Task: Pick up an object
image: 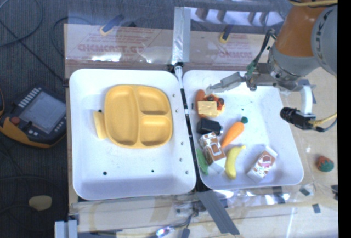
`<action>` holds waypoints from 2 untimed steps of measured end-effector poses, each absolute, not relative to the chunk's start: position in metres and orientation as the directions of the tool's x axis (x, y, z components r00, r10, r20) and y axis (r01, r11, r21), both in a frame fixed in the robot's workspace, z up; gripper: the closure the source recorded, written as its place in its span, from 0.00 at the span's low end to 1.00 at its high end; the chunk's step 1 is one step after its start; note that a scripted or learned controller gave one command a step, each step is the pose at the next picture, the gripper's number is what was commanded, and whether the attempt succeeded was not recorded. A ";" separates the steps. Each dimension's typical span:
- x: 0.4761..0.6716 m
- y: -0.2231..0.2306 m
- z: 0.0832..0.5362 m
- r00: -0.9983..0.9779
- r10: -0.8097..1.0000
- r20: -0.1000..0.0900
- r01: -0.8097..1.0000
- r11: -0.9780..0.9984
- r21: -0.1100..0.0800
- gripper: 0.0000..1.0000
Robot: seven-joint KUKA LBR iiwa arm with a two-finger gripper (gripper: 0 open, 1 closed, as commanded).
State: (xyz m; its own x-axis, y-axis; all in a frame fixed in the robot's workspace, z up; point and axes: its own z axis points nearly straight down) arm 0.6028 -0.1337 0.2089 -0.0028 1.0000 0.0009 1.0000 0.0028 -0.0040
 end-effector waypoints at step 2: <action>0.603 -0.127 0.111 -0.165 0.986 0.001 0.986 0.165 -0.003 0.00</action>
State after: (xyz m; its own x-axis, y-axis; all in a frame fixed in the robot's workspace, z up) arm 0.6035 -0.1265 0.1111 -0.1653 0.9862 0.0012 0.9862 0.1653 -0.0029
